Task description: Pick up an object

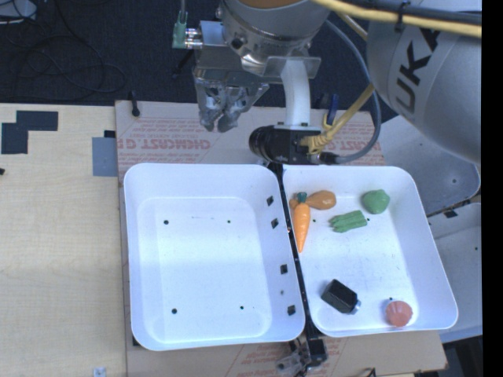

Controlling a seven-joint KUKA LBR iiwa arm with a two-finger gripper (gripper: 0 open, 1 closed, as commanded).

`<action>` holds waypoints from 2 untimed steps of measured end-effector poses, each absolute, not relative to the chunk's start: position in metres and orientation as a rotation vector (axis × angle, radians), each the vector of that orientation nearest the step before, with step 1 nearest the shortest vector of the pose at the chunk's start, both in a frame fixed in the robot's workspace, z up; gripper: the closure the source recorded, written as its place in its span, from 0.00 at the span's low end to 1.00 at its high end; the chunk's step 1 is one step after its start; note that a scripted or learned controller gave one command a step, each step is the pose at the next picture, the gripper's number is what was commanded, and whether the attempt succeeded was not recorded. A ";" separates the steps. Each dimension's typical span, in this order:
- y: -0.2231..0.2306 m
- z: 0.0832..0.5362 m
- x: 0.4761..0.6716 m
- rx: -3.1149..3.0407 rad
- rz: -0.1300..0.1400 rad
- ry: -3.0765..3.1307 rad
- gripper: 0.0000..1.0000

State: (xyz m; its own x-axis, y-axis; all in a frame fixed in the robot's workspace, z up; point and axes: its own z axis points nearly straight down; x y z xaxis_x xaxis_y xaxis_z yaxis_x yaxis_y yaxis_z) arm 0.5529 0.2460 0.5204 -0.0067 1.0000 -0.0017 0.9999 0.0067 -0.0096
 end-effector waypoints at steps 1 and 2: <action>0.243 0.457 0.497 -2.215 0.019 -2.221 1.00; 0.228 0.431 0.555 -2.223 0.007 -2.219 1.00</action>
